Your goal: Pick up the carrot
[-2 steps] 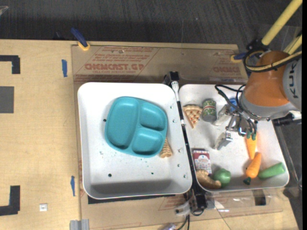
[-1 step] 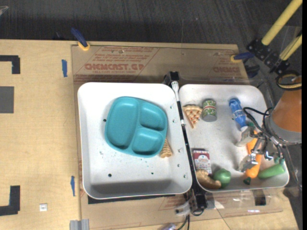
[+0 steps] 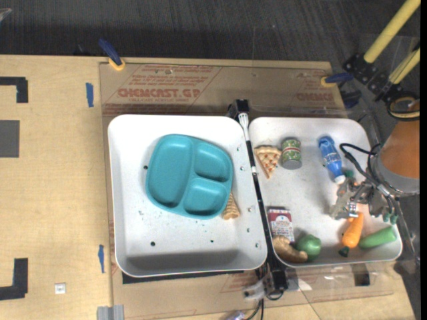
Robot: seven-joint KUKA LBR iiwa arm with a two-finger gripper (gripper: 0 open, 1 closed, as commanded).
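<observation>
On the desk (image 3: 53, 179) the left bin (image 3: 127, 199) held a teal divided plate (image 3: 189, 175), tilted a little, with a waffle cone (image 3: 231, 207) lying just beside its lower right corner.

The right bin (image 3: 307, 129) stood touching the left one along their shared edge. Near its upper left lay a pizza slice (image 3: 267, 159), and just right of that a small green can (image 3: 290, 153) stood upright. Lower down, close to the dividing edge, lay a red and white carton (image 3: 281, 224), with a tan piece (image 3: 287, 249) below it and a green apple-like item (image 3: 309, 245) touching that. A blue bottle (image 3: 328, 156) lay toward the upper right, cap pointing down.

The jaws (image 3: 351, 204) hung over the lower right part of this bin, with the orange band of the arm (image 3: 403, 153) above and to the right. Whether they were open or closed could not be told. The carrot (image 3: 353, 230) lay on the bin floor just below the jaws, its upper end at or under the fingertips, slanting down to the left; it was not seen lifted. A green pepper-like item (image 3: 377, 238) lay just right of the carrot, near the bin's corner.
</observation>
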